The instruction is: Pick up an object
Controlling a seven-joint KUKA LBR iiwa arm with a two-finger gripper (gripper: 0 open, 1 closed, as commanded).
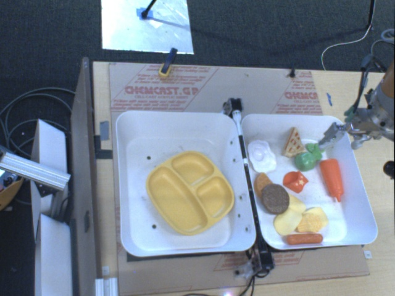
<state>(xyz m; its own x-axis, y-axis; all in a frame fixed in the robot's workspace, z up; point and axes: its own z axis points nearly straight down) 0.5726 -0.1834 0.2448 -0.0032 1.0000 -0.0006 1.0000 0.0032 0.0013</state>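
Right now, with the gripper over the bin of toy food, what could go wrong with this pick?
The gripper hangs by the green vegetable, which sits tight against the wedge of bread and the carrot, so closing might catch two things or nudge one aside. The food is crowded: the brown patty overlaps the yellow slices, so anything bumped may shift its neighbours. The gripper is also near the right bin's far rim and might clip it going down.

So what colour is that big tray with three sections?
Yellow. The divided tray shows best in the camera view, in the left bin.
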